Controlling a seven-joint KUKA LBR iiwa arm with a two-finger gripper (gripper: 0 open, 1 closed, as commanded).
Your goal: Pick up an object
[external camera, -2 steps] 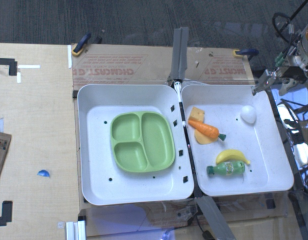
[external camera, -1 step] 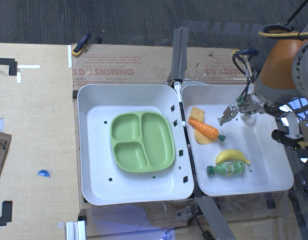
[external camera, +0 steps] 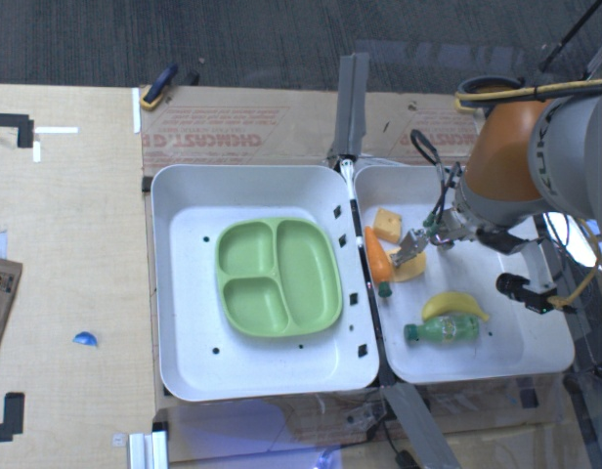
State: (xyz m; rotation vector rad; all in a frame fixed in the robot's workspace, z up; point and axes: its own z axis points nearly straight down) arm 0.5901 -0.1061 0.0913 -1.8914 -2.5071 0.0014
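Left bin (external camera: pixel 174 262) carries a green divided plate (external camera: pixel 279 276). Right bin (external camera: pixel 536 355) holds the arm's gripper (external camera: pixel 410 253), fingers slightly spread, nothing between them, low over the carrot (external camera: pixel 377 259) and cheese wedge (external camera: pixel 409 268) at the bin's nine o'clock. Advice: straddle the carrot across its width. Its long axis runs twelve to six.

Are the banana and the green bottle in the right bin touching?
Touching: in the camera view, the banana lies against the green bottle's upper side, no white floor between.
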